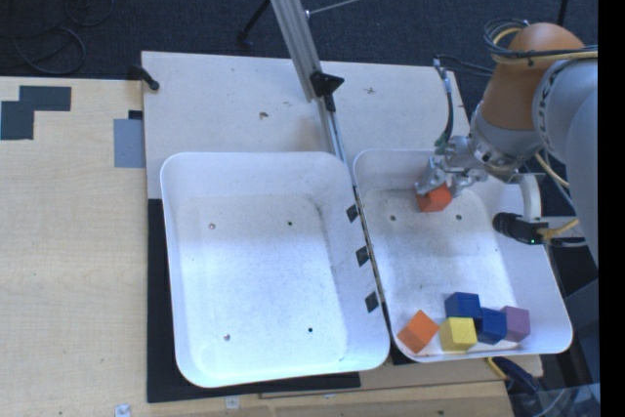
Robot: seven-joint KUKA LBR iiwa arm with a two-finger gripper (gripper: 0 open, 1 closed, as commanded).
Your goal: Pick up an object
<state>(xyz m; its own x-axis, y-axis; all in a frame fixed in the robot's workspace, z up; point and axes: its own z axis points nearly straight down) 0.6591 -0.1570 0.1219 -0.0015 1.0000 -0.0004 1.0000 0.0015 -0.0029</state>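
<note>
My gripper (439, 184) hangs over the far part of the right bin (532, 283), reaching in from the right. A small red-orange block (436, 199) sits between its fingertips, and the fingers are shut on it. The block appears slightly above the bin floor, near the bin's back wall. A cluster of other blocks lies at the bin's near end: an orange one (419, 331), a yellow one (458, 334), two blue ones (463, 307) (491, 325) and a purple one (517, 321).
The left bin (186, 308) lies beside the right one, with black clips along the shared rim (360, 254). A slanted aluminium rail (293, 24) rises behind the bins. The arm's grey link and orange band (527, 73) stand at the right.
</note>
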